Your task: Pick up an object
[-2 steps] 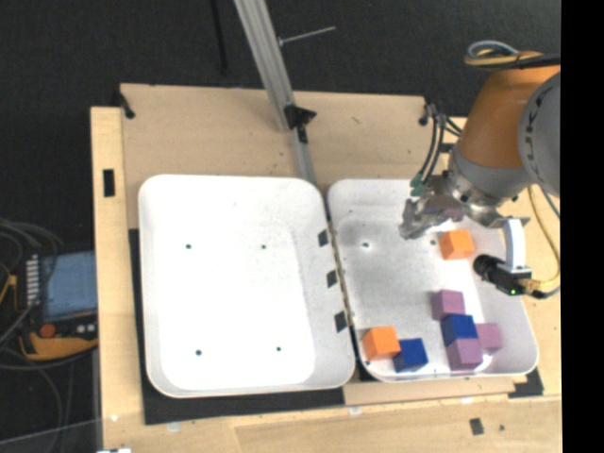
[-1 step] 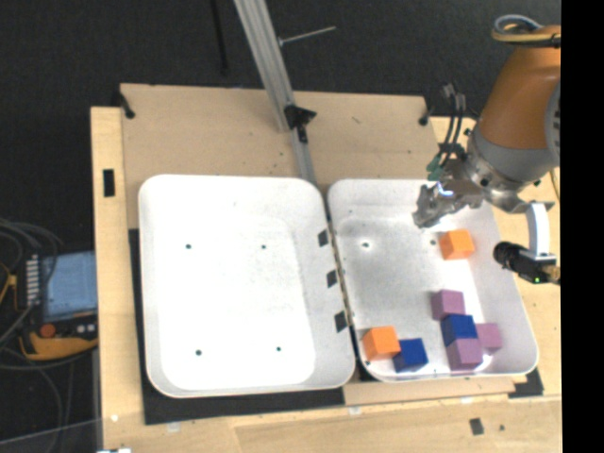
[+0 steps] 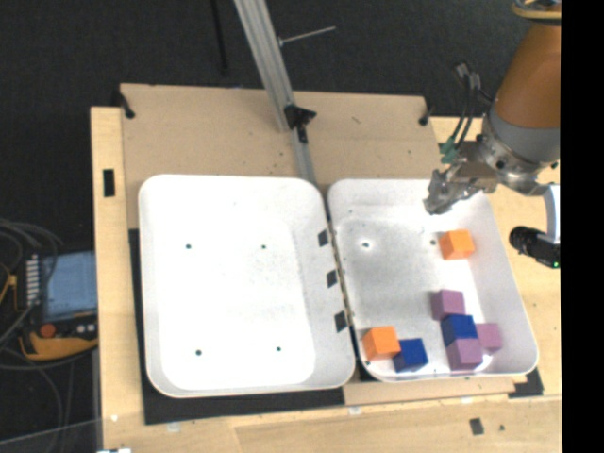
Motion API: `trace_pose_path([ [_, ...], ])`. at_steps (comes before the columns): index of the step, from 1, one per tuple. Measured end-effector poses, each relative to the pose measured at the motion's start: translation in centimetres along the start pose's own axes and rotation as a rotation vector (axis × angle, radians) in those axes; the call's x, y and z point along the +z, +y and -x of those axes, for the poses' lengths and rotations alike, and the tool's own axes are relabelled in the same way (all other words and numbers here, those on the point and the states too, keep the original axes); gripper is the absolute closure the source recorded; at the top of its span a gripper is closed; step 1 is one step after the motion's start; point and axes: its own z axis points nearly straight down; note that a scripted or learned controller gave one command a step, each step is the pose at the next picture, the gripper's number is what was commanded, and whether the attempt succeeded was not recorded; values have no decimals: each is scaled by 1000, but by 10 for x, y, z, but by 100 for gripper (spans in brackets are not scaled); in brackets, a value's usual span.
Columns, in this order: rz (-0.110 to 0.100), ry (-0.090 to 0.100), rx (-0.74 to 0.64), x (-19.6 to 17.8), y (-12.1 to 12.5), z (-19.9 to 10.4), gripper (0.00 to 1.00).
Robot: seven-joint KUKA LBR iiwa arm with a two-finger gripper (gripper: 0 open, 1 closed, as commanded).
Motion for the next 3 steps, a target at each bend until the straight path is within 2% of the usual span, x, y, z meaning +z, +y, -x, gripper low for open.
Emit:
trace_pose_path([
  [1, -6, 1, -1, 18, -5, -52, 100],
  [2, -6, 2, -2, 18, -3, -102, 100],
  [3, -9, 1, -2, 42, 2, -149, 100],
])
